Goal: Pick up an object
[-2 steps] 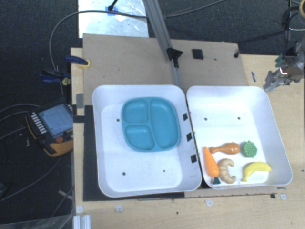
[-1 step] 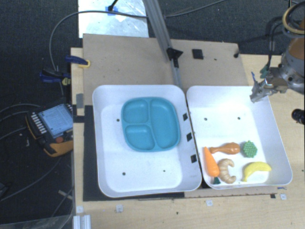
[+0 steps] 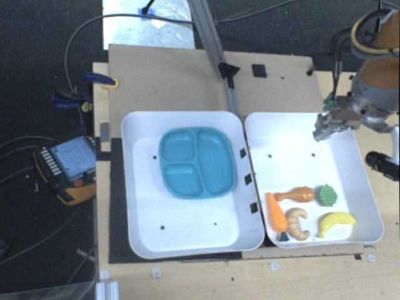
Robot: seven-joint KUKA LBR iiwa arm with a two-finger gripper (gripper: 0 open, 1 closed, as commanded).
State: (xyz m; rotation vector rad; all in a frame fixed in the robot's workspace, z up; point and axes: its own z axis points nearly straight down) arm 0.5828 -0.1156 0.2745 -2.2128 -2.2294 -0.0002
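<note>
In the camera view the gripper (image 3: 326, 129), its state impossible to tell, hangs over the right bin's (image 3: 294, 144) upper right edge, with the carrot (image 3: 276, 211), drumstick (image 3: 296, 195), broccoli (image 3: 327, 195), croissant (image 3: 297, 222) and banana (image 3: 335, 222) clustered well below it, the blue plate (image 3: 197, 162) far to its left.

A brown board (image 3: 187, 74) covers the bench top under two shallow white bins set side by side. The left bin (image 3: 144, 230) holds a blue divided plate (image 3: 197, 162) with three compartments. A grey pole (image 3: 209, 33) slants across the board from the top edge, ending at a black clamp (image 3: 229, 70) above the seam between the bins. A small black square (image 3: 259, 70) lies just right of the clamp. Off the board's left edge sit blue-handled clamps (image 3: 78, 95), black cables (image 3: 75, 36), and a handheld control unit (image 3: 67, 167) with a blue screen. A reflective sheet (image 3: 147, 14) lies beyond the board's far edge.
</note>
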